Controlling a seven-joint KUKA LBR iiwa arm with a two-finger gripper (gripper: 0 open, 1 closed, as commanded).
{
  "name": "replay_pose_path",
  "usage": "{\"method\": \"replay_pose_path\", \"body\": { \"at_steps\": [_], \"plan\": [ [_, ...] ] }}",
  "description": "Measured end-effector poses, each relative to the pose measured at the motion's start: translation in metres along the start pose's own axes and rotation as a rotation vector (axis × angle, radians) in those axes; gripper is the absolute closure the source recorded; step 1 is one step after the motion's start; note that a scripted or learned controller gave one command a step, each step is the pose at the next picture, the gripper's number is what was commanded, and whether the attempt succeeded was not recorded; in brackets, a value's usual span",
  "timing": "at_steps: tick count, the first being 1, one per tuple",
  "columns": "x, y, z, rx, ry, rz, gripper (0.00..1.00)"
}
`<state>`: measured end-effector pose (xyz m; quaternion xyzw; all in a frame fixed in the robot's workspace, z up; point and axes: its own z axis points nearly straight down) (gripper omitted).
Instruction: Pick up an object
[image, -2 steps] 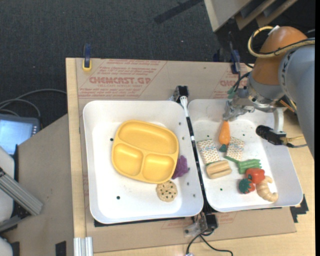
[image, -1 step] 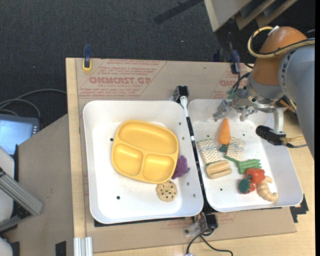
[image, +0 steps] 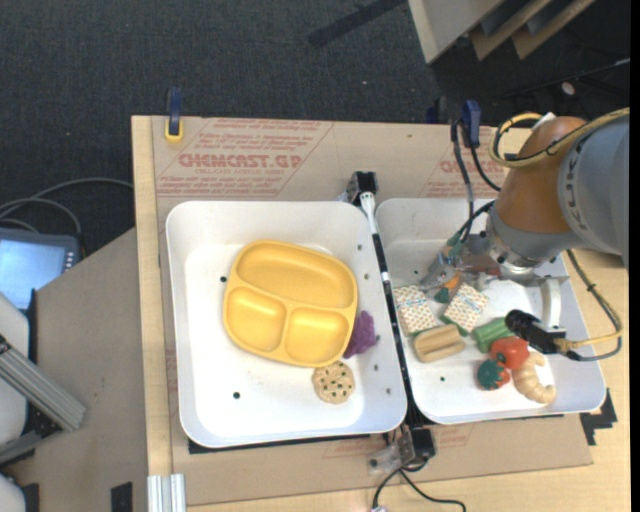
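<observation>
Hovering over the right bin (image: 430, 225), our gripper (image: 452, 272) sits just above two crackers (image: 440, 305), its grip state unclear.

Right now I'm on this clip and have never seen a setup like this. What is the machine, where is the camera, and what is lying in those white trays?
The single camera looks down at a slant on a bench with two shallow white bins. The grey arm with the orange band reaches in from the right; it is the robot, and its gripper hangs over the right bin. Whether it grips anything is not clear from here. The left bin holds a yellow divided plate, a purple piece and a cookie. The right bin holds toy food: two crackers, a bread stick, a tomato and a croissant.
</observation>
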<state>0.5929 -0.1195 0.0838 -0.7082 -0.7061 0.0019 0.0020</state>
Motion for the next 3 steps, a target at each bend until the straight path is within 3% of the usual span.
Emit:
{"method": "replay_pose_path", "body": {
  "at_steps": [1,2,3],
  "plan": [
    [-0.011,0.068,-0.002,-0.012,-0.002,-0.005,0.0],
    [-0.011,0.066,-0.013,-0.011,-0.002,-0.005,1.0],
    [0.055,0.067,-0.109,-0.017,0.0,-0.01,1.0]
  ]
}}
